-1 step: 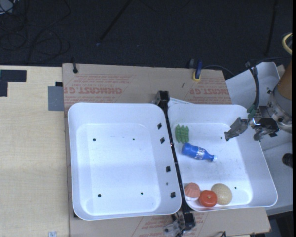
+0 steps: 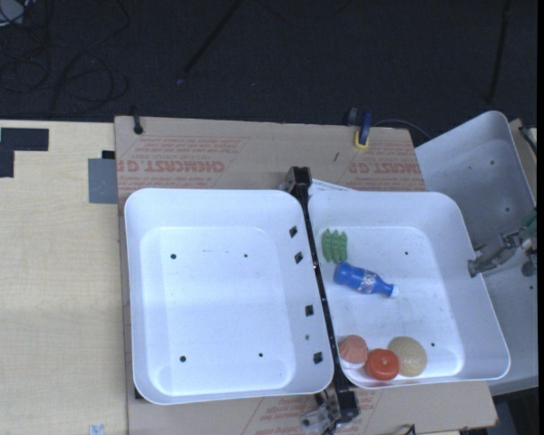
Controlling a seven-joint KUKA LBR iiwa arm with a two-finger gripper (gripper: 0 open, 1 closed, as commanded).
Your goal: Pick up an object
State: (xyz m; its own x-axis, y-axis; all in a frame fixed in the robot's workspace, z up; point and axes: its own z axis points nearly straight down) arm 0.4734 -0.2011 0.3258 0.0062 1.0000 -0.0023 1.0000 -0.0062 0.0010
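Observation:
The right bin (image 2: 471,243) holds all the loose objects. A small green ridged piece (image 2: 335,244) lies near its left wall. Just below it a blue bottle (image 2: 364,281) with a white cap lies on its side, cap pointing right. Three round things crowd the front edge: a pinkish ball (image 2: 353,348) on the left, a red one (image 2: 382,364) in the middle and a tan one (image 2: 409,354) on the right. They touch or nearly touch each other.
The left bin (image 2: 145,243) sits beside the right one, with a black divider strip (image 2: 313,279) between them. A grey metal plate (image 2: 476,166) and a small metal fitting (image 2: 499,252) stand at the right. Cardboard lies under both bins.

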